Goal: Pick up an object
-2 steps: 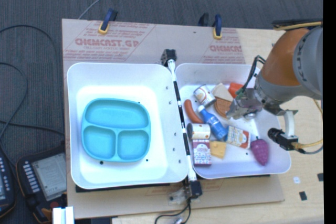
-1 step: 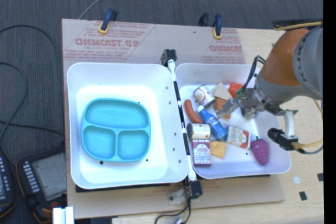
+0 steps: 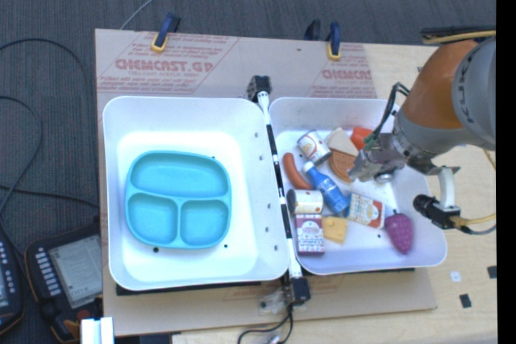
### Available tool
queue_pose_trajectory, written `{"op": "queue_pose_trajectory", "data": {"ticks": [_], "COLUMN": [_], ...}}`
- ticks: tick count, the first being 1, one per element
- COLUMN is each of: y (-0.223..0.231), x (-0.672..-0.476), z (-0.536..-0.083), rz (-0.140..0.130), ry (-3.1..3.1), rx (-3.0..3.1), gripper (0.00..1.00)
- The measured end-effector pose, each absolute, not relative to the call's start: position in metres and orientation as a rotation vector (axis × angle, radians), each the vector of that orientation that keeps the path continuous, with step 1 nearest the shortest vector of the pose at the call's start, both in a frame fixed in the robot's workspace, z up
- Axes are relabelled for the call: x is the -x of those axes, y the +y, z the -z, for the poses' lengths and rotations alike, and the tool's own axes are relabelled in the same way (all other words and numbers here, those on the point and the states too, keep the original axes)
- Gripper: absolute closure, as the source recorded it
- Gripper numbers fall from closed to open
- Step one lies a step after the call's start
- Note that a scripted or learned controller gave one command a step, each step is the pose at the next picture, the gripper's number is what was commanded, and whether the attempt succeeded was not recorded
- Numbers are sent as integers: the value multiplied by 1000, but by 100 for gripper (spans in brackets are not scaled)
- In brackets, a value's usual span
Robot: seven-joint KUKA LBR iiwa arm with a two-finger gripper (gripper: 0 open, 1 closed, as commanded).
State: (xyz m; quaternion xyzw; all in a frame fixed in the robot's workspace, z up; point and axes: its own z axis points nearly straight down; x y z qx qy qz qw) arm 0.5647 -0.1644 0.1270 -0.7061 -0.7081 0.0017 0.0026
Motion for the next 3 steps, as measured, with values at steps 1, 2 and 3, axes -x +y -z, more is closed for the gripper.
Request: {"op": "queue_pose_trajectory", "data": {"ticks": [1, 2, 3], "y": [-164, -151, -151], "x": [-565, -522, -523], "z": [-127, -88, -98], "rz": [-5, 7, 9], "ry": [-2221, -2230, -2230], "rx": [2215, 2231, 2229], "gripper": [0, 0, 100]}}
